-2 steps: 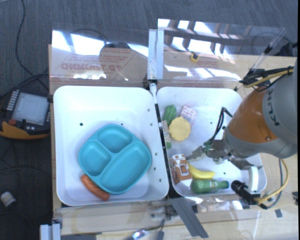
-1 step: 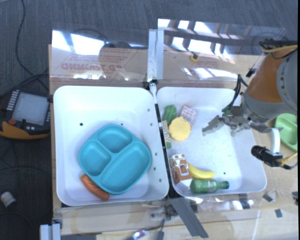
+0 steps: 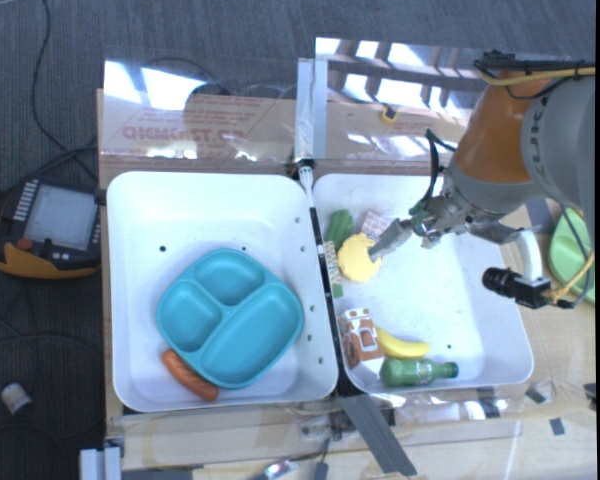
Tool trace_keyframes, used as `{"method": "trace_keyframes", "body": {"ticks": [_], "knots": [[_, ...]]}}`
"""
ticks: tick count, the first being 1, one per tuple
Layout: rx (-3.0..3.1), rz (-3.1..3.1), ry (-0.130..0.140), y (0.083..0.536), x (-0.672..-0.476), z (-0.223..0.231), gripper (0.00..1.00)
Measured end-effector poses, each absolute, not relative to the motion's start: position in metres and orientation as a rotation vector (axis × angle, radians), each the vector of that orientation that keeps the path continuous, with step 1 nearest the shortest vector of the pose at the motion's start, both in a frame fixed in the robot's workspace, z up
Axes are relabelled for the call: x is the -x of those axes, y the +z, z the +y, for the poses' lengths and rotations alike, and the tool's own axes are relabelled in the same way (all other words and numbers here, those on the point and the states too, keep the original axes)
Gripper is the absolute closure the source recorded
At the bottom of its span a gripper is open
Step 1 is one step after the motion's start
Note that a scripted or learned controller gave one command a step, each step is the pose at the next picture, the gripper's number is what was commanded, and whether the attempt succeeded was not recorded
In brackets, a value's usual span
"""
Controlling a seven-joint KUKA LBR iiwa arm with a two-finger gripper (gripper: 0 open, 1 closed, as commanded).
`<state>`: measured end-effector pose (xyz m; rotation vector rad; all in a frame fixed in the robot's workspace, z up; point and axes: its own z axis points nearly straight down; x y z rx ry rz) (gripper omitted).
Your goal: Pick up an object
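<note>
Nearest the lens, along the front edge, a grey bracket (image 3: 380, 438) pokes out from under the surface (image 3: 570, 368). On the dark carpet (image 3: 40, 88) at far left lie a handheld pendant (image 3: 45, 230) and loose cables. Next comes the left bin (image 3: 130, 268), holding a blue divided plate (image 3: 230, 315) with an orange sausage (image 3: 190, 375) tucked at its front edge. Further right, the right bin (image 3: 480, 308) carries a green cucumber (image 3: 339, 227), a yellow ball (image 3: 357, 258), a small carton (image 3: 359, 335), a banana (image 3: 402, 346) and a green bottle (image 3: 418, 371). The claw (image 3: 375, 248) reaches in from the right with its tip touching the ball; whether it is clenched or released I cannot tell. By my reading this is the reach-and-grasp step, nothing lifted yet. The next move calls for a secure closure on that round, roll-prone ball before rising clear of the cucumber beside it.
</note>
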<state>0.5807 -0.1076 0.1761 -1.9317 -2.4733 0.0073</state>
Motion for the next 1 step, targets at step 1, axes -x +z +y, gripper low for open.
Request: {"method": "trace_keyframes", "body": {"ticks": [1], "knots": [[1.932,-2.486,0.0,0.0884,-0.6219,-0.1077,0.0]]}}
